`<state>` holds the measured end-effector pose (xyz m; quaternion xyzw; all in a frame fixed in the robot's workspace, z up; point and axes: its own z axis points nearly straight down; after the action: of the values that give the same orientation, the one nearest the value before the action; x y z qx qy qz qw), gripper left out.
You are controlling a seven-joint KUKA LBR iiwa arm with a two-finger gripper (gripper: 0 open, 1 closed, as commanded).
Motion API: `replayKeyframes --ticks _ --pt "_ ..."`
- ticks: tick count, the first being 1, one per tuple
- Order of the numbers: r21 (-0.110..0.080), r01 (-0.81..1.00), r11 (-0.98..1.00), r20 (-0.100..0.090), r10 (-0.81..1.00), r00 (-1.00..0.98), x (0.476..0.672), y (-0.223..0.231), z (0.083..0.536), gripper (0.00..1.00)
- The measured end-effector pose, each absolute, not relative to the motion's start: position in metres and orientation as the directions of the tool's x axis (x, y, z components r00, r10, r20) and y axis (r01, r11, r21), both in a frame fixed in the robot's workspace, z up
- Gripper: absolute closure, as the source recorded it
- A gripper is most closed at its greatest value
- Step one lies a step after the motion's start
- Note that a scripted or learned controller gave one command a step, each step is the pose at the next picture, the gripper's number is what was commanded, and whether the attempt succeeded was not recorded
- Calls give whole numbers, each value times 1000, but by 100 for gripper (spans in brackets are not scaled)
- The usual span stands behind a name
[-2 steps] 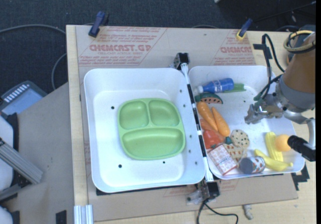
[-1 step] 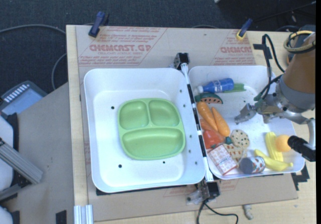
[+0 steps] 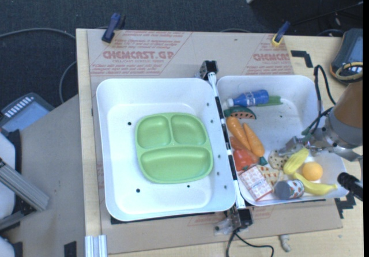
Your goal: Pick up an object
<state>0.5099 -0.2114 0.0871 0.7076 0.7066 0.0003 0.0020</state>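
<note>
The right bin (image 3: 271, 80) holds several toy foods. A blue bottle (image 3: 251, 99) and a watermelon slice (image 3: 242, 114) lie at its back. Two carrots (image 3: 245, 135) and a red piece (image 3: 241, 159) lie along its left wall. A cracker box (image 3: 255, 182), a can (image 3: 288, 189), a banana (image 3: 317, 188) and an orange (image 3: 312, 171) crowd the front. My gripper (image 3: 300, 145) hangs low over the bin's right half. It is just above a yellow corn-like piece (image 3: 294, 161) and beside a round cookie (image 3: 278, 161). Nothing visibly hangs from it.
The left bin (image 3: 106, 135) holds a green divided plate (image 3: 173, 147). A black clamp (image 3: 209, 68) sits where the two bins meet at the back. The grey arm (image 3: 346, 123) crosses the right bin's right wall.
</note>
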Motion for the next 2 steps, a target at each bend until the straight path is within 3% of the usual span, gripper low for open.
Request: replayKeyframes --ticks 1,2 --pt "7 1000 -1 -1 1000 1 511 -210 97 100" --pt "2 1000 0 -2 1000 0 480 -197 180 100"
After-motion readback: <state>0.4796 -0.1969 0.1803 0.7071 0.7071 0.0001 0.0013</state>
